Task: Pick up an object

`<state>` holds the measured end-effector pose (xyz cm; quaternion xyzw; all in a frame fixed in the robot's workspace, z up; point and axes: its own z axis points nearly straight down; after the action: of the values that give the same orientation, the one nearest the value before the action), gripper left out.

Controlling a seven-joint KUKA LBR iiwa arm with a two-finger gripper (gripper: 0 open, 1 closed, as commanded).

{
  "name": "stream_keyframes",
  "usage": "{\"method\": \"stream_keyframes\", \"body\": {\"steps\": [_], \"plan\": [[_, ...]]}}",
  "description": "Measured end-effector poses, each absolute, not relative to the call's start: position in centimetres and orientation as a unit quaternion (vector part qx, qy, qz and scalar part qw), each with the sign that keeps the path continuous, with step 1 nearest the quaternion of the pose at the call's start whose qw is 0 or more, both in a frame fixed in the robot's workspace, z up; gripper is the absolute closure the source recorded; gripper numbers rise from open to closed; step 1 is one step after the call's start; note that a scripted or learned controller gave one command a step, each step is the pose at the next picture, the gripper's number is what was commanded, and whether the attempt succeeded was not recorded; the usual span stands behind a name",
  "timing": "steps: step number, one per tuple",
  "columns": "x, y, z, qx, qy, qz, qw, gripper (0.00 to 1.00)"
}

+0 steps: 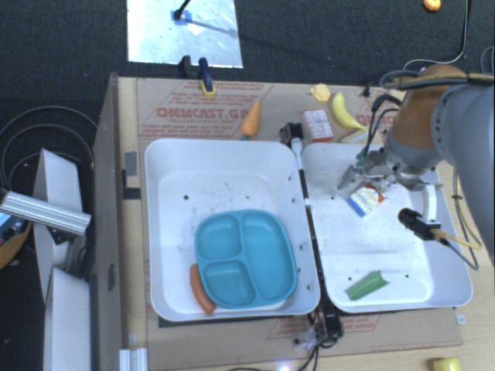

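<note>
Past the gripper [363, 178], toward the view's top, a curved yellow banana [344, 113] lies on the brown printed cardboard sheet [193, 103]. A small red-and-white patterned box [318, 125] sits just to the banana's left. Further left of the gripper lies an orange plastic carrot [250, 119]. Well beyond, up and left, is a shiny square metal sheet [184, 31]. A small orange ball [431, 3] rests far above and right. A silver aluminium bar [45, 211] lies far left.

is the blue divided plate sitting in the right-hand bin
No, the blue divided plate lies in the left bin, beside an orange sausage-shaped item.
</note>
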<state>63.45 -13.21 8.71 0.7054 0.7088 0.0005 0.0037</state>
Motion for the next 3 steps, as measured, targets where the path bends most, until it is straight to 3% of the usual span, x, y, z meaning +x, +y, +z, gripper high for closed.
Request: {"method": "stream_keyframes", "body": {"steps": [1, 2, 3], "plan": [[63.8, -13.4, 10.3, 0.705, 0.709, 0.0042, 0.011, 1.00], [56.6, -15.0, 13.6, 0.708, 0.706, -0.0010, -0.001, 1.00], [51.6, -15.9, 12.0, 0.708, 0.706, -0.0013, -0.002, 1.00]]}}
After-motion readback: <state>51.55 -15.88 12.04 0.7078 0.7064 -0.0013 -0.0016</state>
